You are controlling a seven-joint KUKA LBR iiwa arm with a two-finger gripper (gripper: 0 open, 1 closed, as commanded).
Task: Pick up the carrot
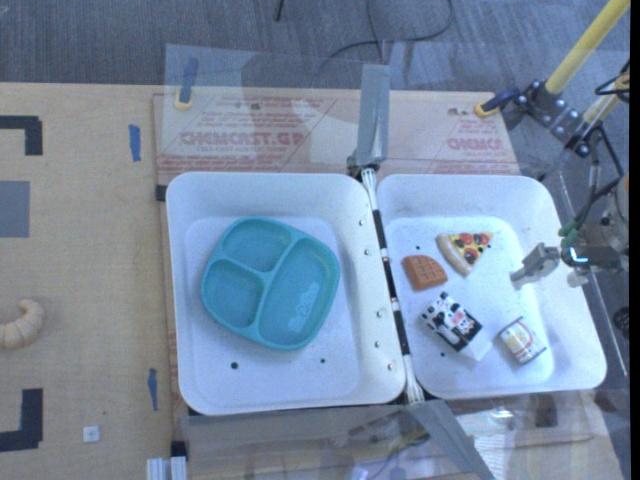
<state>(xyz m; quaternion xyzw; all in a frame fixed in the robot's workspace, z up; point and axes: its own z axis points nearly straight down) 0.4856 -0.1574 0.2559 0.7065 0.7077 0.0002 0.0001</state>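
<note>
Position: the gripper hangs over the right edge of the right bin. Whether it is wide or narrow cannot be told at this size. Nothing is seen held in it.

Contents of the right bin: a toy pizza slice, a brown waffle-like piece, a cow-patterned carton and a small can. The left bin bears a teal divided plate. A croissant lies on the bench, well apart.

Finding: I cannot tell where the carrot is. None of the listed items reads as one (the pizza slice is the nearest in colour, but its toppings rule it out).

Recommendation: locate the target before descending. A blind close here would likely take the can or the carton, both near the gripper. Once the carrot is located, approach from above with the jaws set across its narrow width.
</note>
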